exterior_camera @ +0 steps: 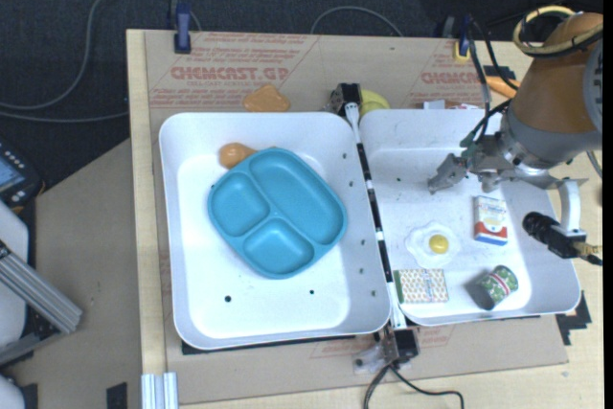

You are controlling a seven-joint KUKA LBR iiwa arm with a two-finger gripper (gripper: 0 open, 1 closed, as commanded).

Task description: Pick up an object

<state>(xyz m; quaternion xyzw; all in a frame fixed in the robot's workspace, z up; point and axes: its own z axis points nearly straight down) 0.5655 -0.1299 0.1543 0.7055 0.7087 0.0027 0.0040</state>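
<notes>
Toy fried egg (pixel 433 243) is lying in the right bin (pixel 402 144), beside a small carton (pixel 490 219), a patterned packet (pixel 421 284) and a can (pixel 493 286); nothing is being gripped. Gripper (pixel 448 175) is hovering above the bin's bare floor, fingers spread; a blue divided plate (pixel 276 211) is sitting in the left bin (pixel 192 235), partly covering an orange piece (pixel 234 153).

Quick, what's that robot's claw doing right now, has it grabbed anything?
Gripper: over the right bin, above the fried egg toy; whether it's open or closed cannot be told.
</notes>
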